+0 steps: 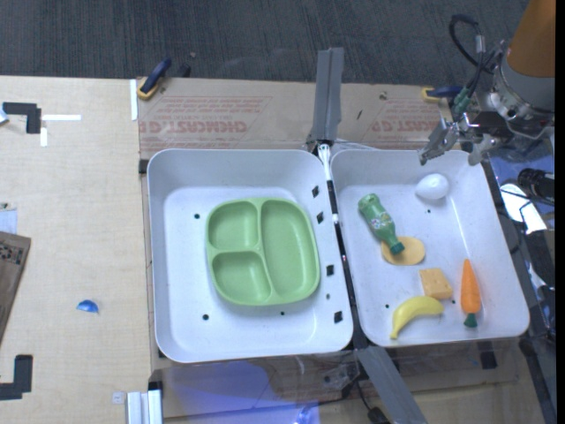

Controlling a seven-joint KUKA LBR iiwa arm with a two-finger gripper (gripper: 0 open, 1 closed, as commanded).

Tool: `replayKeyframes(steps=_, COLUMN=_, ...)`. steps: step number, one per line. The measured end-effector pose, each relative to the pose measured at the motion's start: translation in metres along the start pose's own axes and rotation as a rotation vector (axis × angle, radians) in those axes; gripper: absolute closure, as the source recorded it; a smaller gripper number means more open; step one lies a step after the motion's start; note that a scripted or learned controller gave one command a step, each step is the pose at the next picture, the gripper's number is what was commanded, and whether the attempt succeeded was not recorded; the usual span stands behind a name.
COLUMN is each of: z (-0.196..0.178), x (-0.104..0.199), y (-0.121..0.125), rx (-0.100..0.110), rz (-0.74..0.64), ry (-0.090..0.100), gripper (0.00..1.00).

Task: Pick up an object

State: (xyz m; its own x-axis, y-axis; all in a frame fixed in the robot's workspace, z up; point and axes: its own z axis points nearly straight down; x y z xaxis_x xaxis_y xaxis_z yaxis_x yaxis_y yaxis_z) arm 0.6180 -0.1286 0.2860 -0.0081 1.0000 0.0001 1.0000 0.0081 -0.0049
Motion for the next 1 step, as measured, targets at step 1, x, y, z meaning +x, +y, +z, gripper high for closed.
replayKeyframes(steps=1, z=0.1611, x=0.0170, y=0.0055, rx=-0.001, rz=-0.035, ry=0.000, gripper=0.00)
